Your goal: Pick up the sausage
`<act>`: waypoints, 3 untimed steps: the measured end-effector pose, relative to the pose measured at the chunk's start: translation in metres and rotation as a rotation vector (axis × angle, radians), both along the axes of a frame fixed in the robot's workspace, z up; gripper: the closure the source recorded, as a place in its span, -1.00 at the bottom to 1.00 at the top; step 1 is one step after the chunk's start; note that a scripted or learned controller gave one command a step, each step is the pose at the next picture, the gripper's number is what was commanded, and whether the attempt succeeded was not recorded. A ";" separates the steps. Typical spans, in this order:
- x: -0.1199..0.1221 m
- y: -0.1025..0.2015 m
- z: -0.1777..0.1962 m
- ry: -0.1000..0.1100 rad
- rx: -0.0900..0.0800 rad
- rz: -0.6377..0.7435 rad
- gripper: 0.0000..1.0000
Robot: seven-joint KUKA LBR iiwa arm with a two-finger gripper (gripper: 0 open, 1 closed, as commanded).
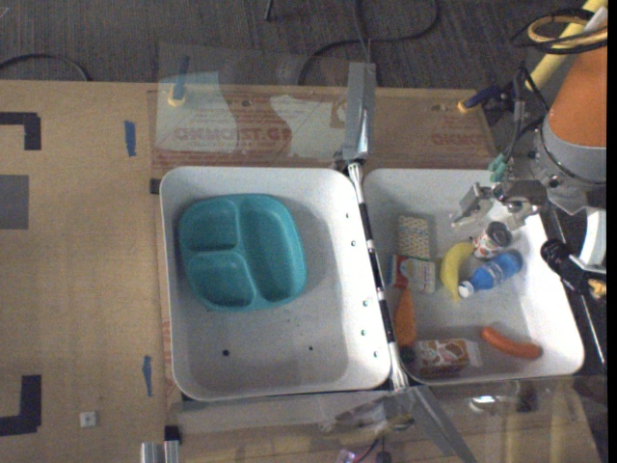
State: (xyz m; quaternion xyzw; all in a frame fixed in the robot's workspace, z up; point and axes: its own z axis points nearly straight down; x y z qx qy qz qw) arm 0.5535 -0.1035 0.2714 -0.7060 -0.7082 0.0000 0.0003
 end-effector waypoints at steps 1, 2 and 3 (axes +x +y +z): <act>-0.075 -0.033 -0.131 0.000 0.000 0.021 -1.00; -0.071 -0.103 -0.183 -0.009 0.000 -0.078 -1.00; -0.074 -0.072 -0.117 -0.002 -0.001 -0.291 -1.00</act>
